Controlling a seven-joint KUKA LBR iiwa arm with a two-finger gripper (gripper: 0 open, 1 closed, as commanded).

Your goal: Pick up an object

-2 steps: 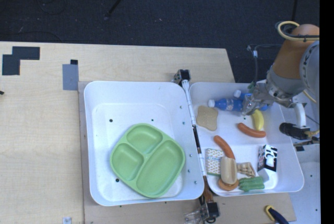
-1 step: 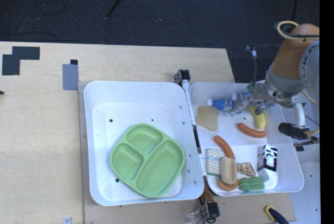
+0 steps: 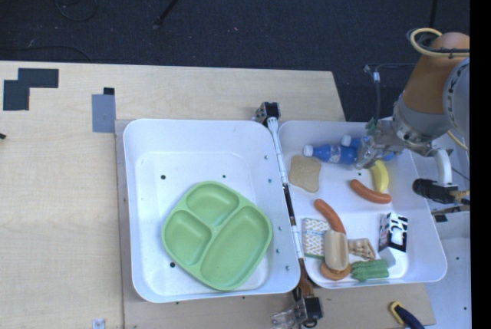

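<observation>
My gripper hangs low over the back of the right bin, at the right end of a blue bottle lying on its side. Just below the gripper lie a yellow banana and an orange-red sausage. I cannot make out anything held in the gripper. Further forward lie a second sausage, a tan bread slice, a hot dog in a bun, a green toy and a black-and-white box.
The left bin holds a green divided plate. A ridge with a black strip separates the two bins. The arm's grey and orange wrist rises at the right. Bare wooden bench lies to the left.
</observation>
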